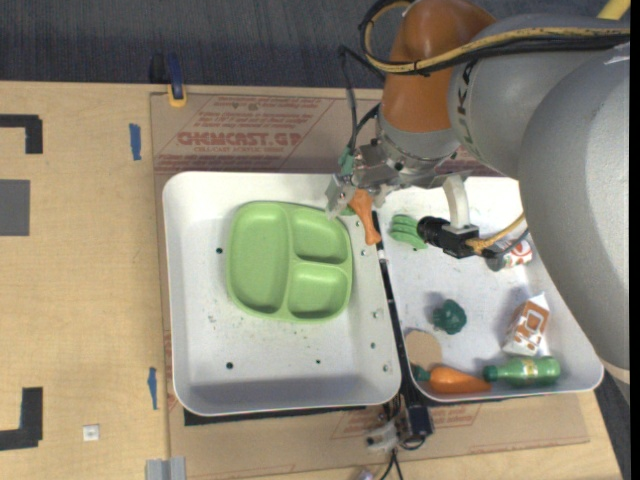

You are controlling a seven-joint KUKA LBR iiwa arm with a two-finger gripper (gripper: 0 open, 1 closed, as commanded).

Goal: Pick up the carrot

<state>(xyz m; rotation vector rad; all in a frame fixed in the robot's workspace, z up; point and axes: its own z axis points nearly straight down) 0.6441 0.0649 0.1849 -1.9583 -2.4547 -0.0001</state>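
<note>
My gripper point(357, 196) hangs over the back of the ridge between the two bins. A slim orange carrot point(369, 222) sticks out from between its fingers, pointing down and toward the front, just above the left bin's right rim. The fingers look shut on its upper end. A second orange carrot point(456, 379) with a dark green tip lies at the front of the right bin point(480, 193), far from the gripper.
A light green divided plate point(290, 259) fills the middle of the left bin point(195, 298). In the right bin lie a green leafy piece point(405, 230), a dark green lump point(450, 316), a green bottle point(523, 371), a tan disc point(424, 348) and an orange-white packet point(528, 323).
</note>
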